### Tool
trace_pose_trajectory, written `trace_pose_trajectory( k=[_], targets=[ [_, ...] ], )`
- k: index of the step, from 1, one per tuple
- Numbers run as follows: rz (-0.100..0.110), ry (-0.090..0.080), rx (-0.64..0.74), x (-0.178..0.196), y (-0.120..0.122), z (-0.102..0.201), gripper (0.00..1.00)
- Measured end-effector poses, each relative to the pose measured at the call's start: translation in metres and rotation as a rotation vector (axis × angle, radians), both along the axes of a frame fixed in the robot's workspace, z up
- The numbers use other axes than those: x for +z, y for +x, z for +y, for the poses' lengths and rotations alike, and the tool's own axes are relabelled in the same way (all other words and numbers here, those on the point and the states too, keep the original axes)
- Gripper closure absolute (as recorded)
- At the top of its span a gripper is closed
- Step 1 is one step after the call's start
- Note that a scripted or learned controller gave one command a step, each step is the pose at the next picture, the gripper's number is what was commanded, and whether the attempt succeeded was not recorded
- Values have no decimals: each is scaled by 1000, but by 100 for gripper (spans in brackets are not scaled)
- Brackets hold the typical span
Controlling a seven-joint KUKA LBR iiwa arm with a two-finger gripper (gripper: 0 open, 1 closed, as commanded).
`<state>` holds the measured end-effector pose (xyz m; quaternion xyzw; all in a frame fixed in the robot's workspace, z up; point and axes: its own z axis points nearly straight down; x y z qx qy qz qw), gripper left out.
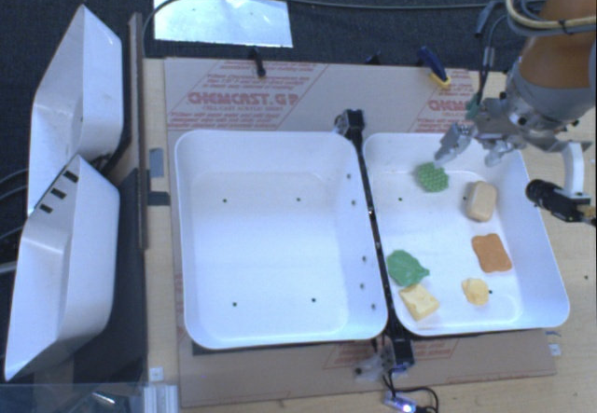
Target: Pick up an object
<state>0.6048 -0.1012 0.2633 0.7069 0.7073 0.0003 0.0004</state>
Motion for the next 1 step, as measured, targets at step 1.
trace_pose_trajectory(
  k=[1],
  targets=[
    [11, 1, -4, -129, 10, -46, 0]
  ],
)
